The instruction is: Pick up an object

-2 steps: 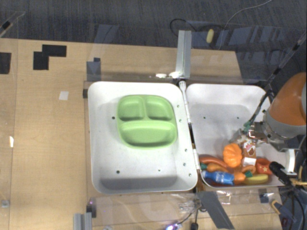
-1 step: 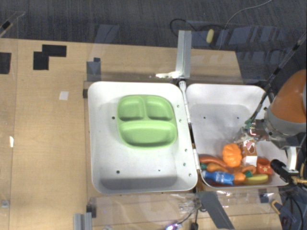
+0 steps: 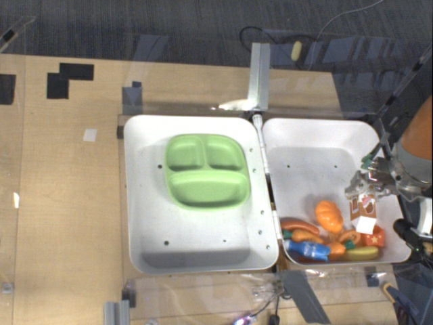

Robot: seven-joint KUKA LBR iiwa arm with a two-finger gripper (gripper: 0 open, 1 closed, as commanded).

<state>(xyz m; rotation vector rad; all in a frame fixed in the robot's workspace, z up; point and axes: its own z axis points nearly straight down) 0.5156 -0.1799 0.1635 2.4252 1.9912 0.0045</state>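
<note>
End effector (image 3: 365,189) above right bin (image 3: 304,141), finger state impossible to tell, hovering near heaped toys (image 3: 329,232), likely choosing one.

Robotics lab: wood bench (image 3: 61,181) w/ white bins (image 3: 135,202) (metal brackets).

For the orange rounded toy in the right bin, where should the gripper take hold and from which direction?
Judging from the camera view, the orange rounded toy is best gripped across its bulging middle, coming straight down from above. Its upper and left sides face bare bin floor, while other toys crowd its lower edge, so the fingers should probably close along the free left-right line. The gripper hangs just to its right.
</note>
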